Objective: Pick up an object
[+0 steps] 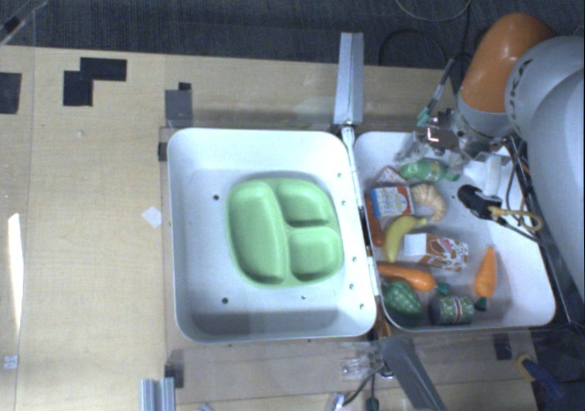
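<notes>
Two glossy white bins on the counter [82, 245]: the left bin [192, 217] has a smooth green divided tray [283, 231], the right bin [521, 295] a jumble with a curved banana [398, 234] and tapered carrot [407, 276]. Arm angles down, hand [437, 137] low at the far rim over a green item [422, 169]; can't tell its opening.

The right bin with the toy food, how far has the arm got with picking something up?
Done: the claw is at the far end of the right bin, above a green item. In hand: nothing visibly lifted. Left: grasp and lift; banana, carrots and cartons lie in the bin, and the green tray sits in the left bin.
</notes>
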Action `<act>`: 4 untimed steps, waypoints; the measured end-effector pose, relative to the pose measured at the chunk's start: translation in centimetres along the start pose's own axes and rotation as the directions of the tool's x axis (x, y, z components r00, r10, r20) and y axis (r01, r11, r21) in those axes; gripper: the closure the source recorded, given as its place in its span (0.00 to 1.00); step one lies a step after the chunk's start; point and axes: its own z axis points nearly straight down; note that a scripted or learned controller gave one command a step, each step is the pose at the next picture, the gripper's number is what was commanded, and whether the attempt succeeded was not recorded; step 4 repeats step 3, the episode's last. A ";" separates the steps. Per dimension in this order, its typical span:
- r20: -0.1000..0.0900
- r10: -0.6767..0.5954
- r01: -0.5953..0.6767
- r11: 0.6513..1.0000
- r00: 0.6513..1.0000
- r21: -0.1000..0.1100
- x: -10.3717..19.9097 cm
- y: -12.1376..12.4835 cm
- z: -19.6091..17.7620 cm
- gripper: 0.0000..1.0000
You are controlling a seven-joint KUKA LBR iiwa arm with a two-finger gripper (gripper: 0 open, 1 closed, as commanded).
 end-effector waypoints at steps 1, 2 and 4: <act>0.001 -0.005 0.005 1.000 1.000 -0.009 0.2 0.3 -1.2 1.00; 0.001 0.128 -0.128 0.992 0.992 0.010 8.9 -5.9 -16.8 1.00; 0.000 -0.008 0.008 1.000 1.000 0.010 9.7 -4.1 -16.8 1.00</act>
